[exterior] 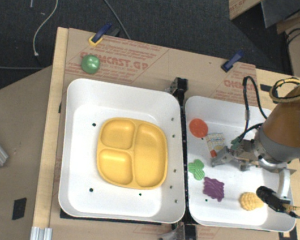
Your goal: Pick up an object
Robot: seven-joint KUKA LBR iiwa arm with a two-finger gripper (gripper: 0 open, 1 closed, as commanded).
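The arm's gripper (216, 157) hangs low over the right bin (269, 224), its 2 fingers spread a little with nothing visible between them. A small pale packet-like item (215, 140) sits just above the fingertips, and an orange-red round piece (198, 127) lies a little further up and left, near the bin's left wall. Below the gripper, a green leafy toy (196, 169) rests beside a purple grape-like cluster (214, 188); the 2 are close but apart. A yellow bumpy object (249, 201) (possibly toy corn) lies toward the bin's lower right, touching a black part of the arm's hardware (271, 198). In the left bin (83, 105) rests a yellow 3-compartment plate (132, 152). A green ball (90, 64) sits on the cardboard (148, 64) outside both bins, at upper left. 2 blue clamps (101, 34) grip the cardboard's far edge.
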